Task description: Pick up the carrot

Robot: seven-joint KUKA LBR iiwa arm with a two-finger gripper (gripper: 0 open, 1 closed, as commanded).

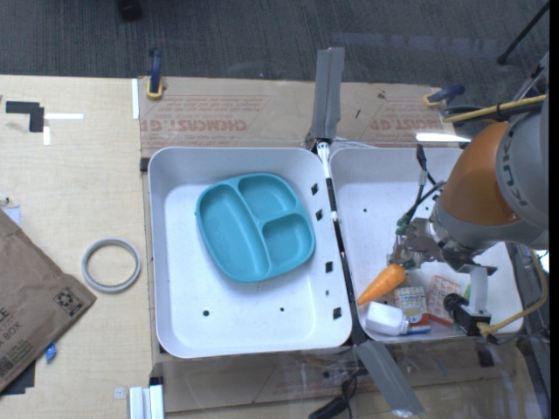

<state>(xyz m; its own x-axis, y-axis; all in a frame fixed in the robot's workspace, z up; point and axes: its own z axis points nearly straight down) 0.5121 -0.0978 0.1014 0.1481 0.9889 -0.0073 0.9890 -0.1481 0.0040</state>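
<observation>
You are at the approach-and-grasp step. The carrot point(383, 285) lies in the right bin point(362, 195), low on its floor and near the wall it shares with the left bin point(175, 260). It lies tilted, its narrow tip pointing down-left toward that wall and its thick end up-right, right at the gripper point(407, 253).

The gripper hangs just over that thick end, close enough that the two look to be touching — but the arm's orange band point(476, 182) and the wrist hardware crowd the spot, and I cannot tell whether the fingers are spread or closed. Nothing shows the carrot between them, so don't count it as held.

Just below and right of the carrot sit a small white object point(386, 319) and a printed packet point(410, 301), with more clutter toward the bin's right side. The left bin holds a blue divided plate point(255, 225), well apart from the work.

Judging from this, the next move calls for a firm close across the carrot's thick end, then a straight lift. Watch two things: the carrot tapers, so a grip placed too far toward the tip may slip off, and the packet lies near enough to get caught along with it. Confirm the carrot rises with the gripper before you call the pick made.
</observation>
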